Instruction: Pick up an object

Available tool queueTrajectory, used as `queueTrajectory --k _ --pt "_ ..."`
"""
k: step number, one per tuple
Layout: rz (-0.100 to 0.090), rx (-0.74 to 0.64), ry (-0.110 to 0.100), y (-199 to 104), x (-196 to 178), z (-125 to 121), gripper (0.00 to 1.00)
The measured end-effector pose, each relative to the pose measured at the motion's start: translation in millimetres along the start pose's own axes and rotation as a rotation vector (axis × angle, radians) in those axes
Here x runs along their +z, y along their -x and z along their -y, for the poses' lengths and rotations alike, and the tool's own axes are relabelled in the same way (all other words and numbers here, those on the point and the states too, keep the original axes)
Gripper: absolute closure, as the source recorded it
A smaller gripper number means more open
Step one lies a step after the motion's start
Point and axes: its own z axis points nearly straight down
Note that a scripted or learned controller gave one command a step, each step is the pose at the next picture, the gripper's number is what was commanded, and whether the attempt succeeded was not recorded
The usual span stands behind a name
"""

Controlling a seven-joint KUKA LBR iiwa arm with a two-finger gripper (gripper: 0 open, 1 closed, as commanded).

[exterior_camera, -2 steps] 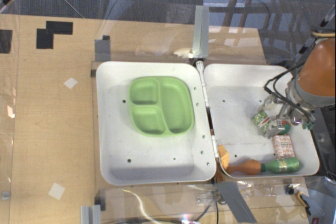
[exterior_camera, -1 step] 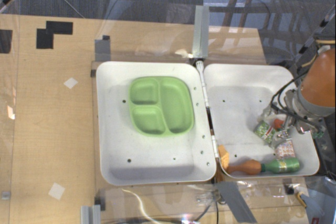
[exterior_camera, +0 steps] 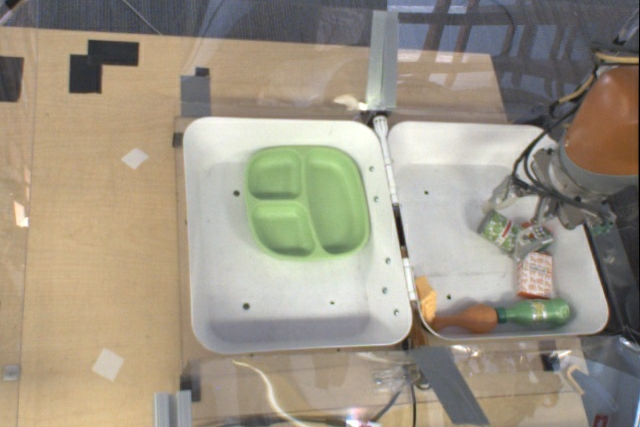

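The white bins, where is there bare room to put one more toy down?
Left bin: bare floor all around the green divided plate, widest along the near edge. Right bin: the far-left part is bare, between the middle divider and the gripper. Crowded: its near-right corner, with the small packets, red carton, green bottle and orange piece.

A green three-compartment plastic tray [exterior_camera: 305,201] lies in the left white bin [exterior_camera: 210,315]. At right, the gripper [exterior_camera: 520,220] hangs over a crumpled green packet [exterior_camera: 497,229], above a green bottle [exterior_camera: 533,314] in the right bin [exterior_camera: 450,155].
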Motion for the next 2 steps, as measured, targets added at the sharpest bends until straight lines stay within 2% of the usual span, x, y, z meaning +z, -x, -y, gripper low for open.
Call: queueTrajectory --k 1,2 --pt "0.011 0.004 -0.004 4 -14 1 1.00" --pt "0.000 -0.205 0.000 5 -2 0 1.00"
